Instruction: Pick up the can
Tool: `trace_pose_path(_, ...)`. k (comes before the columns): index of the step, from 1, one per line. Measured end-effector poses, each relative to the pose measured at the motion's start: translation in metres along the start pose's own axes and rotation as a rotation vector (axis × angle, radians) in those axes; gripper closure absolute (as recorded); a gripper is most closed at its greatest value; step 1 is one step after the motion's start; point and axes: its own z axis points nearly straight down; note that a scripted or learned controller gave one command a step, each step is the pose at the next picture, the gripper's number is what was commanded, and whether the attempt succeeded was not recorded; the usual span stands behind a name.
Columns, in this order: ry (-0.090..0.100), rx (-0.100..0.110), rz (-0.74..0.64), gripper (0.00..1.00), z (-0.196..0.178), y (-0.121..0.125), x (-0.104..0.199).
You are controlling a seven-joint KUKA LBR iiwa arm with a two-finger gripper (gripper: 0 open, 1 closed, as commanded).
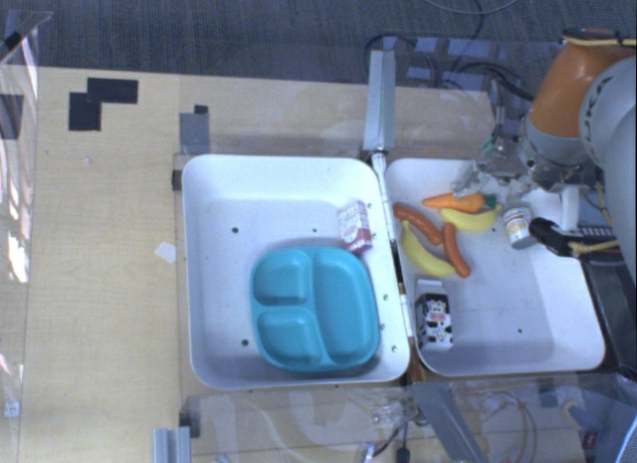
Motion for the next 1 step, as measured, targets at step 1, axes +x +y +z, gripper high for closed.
trace_pose_path(1,0.0,0.011,-0.038,0.0,0.0248,-0.0403,-0.0365)
